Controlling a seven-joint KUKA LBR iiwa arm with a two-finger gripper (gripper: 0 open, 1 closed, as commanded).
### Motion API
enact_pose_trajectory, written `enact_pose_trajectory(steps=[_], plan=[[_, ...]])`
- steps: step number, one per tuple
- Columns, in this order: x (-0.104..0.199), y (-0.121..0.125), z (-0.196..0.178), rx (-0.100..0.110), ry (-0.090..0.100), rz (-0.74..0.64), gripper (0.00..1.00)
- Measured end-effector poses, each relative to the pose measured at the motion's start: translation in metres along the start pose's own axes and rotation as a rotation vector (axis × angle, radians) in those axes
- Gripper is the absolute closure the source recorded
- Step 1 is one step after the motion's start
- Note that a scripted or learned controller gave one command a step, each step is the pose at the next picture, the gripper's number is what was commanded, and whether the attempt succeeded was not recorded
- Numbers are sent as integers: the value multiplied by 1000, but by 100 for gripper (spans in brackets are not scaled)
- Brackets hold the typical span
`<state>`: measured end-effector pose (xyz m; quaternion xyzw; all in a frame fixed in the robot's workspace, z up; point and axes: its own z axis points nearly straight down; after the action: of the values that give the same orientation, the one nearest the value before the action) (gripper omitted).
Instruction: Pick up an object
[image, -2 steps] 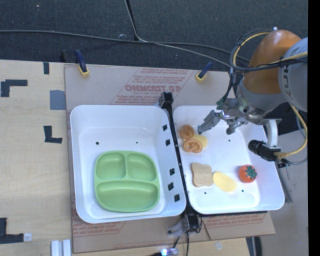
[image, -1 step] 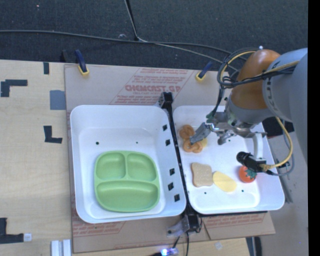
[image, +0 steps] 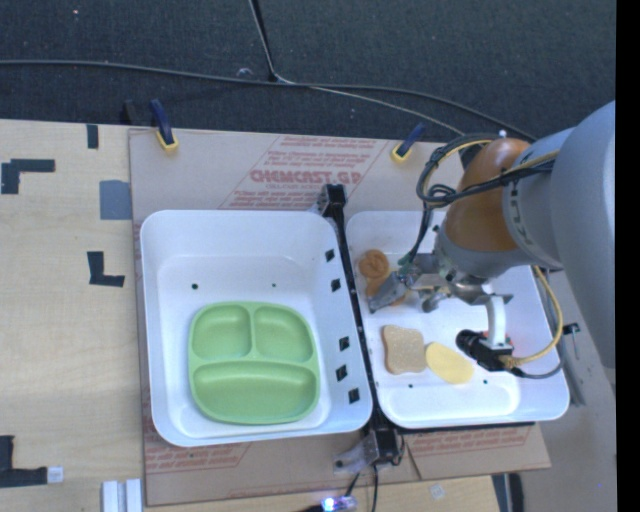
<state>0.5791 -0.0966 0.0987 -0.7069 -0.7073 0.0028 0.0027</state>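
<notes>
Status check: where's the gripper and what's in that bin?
Gripper low in right bin, beside brown cookie. Toast slice and yellow piece lie loose. Nothing seen held.

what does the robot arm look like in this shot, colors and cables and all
The arm is bulky and rounded, with a light grey shell and an orange band above the wrist. Black and yellow cables loop around the wrist. The gripper is dull grey metal with dark parts, on a cluttered metal mount.
</notes>
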Motion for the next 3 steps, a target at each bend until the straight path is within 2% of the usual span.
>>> enact_pose_trajectory(steps=[1,2,3], plan=[[1,0,14,-6,-1,-1,0],[0,0,3,-9,-2,-1,100],[-5,8,-44,-11,-1,-1,100]])
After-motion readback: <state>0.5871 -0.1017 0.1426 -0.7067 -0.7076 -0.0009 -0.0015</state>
